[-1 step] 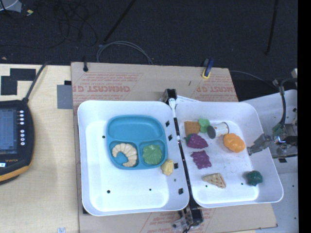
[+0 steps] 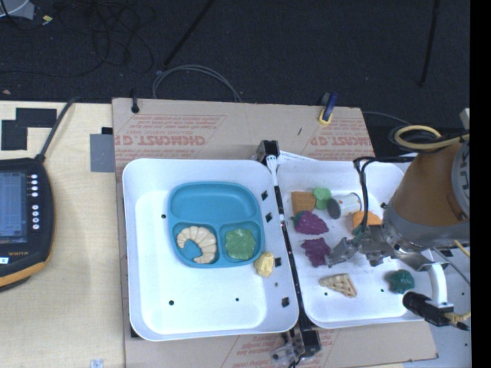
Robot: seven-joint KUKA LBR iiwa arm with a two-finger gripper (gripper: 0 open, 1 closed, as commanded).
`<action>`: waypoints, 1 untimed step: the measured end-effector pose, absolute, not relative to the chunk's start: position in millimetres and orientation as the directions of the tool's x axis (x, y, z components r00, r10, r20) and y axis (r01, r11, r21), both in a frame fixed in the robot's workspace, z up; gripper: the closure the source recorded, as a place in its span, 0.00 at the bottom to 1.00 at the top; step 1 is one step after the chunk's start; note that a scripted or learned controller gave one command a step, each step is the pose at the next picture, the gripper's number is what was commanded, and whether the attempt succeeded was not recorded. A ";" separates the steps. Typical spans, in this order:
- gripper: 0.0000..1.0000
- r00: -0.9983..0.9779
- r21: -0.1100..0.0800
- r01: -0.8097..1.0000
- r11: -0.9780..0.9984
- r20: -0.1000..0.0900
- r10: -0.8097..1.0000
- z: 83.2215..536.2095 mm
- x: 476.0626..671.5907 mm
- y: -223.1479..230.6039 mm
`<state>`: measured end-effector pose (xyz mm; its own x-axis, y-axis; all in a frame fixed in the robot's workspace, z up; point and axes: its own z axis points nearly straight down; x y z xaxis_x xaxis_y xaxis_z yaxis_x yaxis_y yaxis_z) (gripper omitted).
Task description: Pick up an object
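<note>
You are looking at a robot lab, not a home. Two white bins sit side by side on cardboard on the surface. A control pad with a screen and buttons lies at the left. Black cables trail over the dark floor. The food is toy food, like the croissant.

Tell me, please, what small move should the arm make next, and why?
Probably lower a little onto the purple toy. The gripper sits in the right bin beside it, with nothing seen between its fingers.
</note>
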<state>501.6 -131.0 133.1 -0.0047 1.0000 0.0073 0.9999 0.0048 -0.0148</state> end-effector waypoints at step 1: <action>0.00 0.002 -0.004 1.000 -0.002 0.001 1.000 85.3 474.1 -108.3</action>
